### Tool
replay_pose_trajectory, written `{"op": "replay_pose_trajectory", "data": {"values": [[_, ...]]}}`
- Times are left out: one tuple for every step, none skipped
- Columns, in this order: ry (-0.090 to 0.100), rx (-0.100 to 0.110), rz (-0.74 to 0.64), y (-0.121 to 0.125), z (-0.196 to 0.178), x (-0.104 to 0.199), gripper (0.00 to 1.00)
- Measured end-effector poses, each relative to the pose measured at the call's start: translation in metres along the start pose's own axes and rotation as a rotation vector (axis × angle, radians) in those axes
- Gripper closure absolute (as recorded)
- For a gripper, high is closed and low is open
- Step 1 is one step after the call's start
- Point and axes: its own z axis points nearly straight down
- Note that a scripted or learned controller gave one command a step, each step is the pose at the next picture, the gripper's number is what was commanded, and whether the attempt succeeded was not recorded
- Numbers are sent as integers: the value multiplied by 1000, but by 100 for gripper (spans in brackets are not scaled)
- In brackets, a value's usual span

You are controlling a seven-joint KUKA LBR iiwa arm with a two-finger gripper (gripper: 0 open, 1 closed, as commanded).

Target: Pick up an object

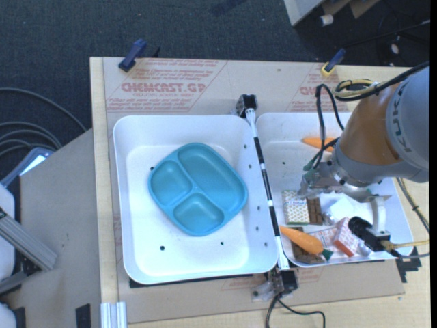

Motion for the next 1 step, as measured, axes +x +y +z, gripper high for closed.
{"op": "replay_pose_trajectory", "data": {"values": [[0,0,0,0,0,0,0]]}}
